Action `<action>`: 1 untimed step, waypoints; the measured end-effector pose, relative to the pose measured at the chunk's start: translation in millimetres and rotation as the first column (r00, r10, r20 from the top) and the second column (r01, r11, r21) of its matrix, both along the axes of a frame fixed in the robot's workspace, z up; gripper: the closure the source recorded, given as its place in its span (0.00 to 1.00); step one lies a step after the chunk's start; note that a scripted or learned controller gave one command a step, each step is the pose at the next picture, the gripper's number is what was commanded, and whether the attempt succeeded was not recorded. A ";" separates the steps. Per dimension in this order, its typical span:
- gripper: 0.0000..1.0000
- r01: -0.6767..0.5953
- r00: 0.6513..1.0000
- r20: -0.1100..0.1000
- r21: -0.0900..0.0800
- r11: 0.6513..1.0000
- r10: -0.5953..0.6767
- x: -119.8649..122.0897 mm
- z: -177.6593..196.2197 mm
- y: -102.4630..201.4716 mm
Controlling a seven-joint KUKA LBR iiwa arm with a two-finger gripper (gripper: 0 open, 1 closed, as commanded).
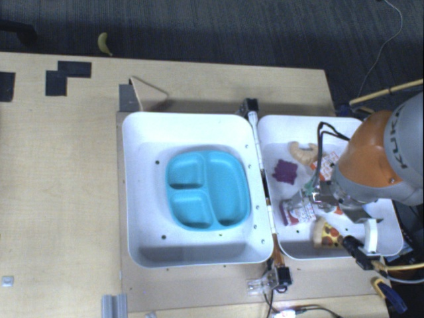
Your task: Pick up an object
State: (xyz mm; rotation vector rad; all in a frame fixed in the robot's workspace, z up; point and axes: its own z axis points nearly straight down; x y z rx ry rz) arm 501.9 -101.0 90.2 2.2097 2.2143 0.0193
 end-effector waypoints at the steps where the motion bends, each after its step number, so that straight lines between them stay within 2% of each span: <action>1: 1.00 -0.002 1.000 0.008 0.000 1.000 0.002 3.2 12.9 0.3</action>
